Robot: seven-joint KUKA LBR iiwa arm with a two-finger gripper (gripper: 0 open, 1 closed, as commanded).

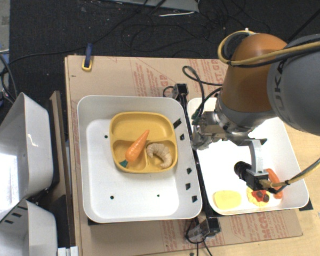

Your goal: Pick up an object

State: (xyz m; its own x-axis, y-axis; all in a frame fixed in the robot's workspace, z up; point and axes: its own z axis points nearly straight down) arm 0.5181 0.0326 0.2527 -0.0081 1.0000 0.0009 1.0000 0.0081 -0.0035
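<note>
1. I am watching two white bins. The left bin (96,196) is carrying one yellow divided plate (122,124).
2. One orange carrot (137,145) is lying slantwise on that plate, and one pale shrimp (161,153) is sitting just right of it.
3. The gripper (202,135) is hanging over the seam between the bins. I cannot tell how wide it stands.
4. In the right bin (224,169), one flat yellow disc (226,199) is lying near the front wall. One more yellow piece (253,196) is lying beside it with small orange-red bits on it.
</note>
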